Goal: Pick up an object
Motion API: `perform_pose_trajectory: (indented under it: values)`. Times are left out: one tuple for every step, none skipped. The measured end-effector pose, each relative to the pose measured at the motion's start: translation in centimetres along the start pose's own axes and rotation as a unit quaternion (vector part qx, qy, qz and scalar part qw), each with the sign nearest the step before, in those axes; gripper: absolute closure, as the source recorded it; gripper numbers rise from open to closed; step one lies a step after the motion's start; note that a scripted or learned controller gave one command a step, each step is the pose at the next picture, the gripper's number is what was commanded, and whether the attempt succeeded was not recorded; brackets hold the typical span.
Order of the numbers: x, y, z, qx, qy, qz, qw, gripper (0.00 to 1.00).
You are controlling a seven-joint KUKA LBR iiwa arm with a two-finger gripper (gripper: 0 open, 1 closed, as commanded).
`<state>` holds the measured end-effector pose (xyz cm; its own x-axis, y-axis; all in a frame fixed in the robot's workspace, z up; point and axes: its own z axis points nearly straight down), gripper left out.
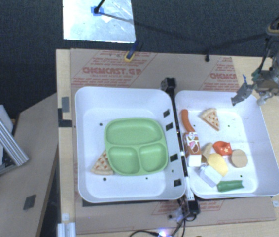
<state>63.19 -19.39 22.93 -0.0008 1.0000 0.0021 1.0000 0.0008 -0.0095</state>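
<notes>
The right bin (260, 132) holds several toy foods: a pizza slice (210, 118), a hot dog sausage (187, 121), a small bottle (192, 143), a tomato (222, 147), a lemon (218, 164), a round cookie (239, 158), a white block (209, 175) and a green bean pod (229, 185). My gripper (251, 96) hangs above the bin's far right corner, its fingers spread, open with nothing between them. It is well apart from all the foods.
The left bin (87, 132) carries a green divided plate (135, 146) with a waffle-like wedge (101, 164) tucked at its lower left. A black divider (176, 132) runs between the bins. A metal sheet (99, 14) lies beyond the bench.
</notes>
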Motion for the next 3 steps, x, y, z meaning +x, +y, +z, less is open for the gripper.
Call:
perform_pose_trajectory:
  values:
    - [0.0,0.2,-0.7,-0.006,-0.001,-0.001,1.0,0.0]
    - [-0.7,0.0,5.2,-0.004,-0.001,0.0,1.0,0.0]
    - [-1.2,0.9,9.8,-0.005,-0.001,-0.001,1.0,0.0]
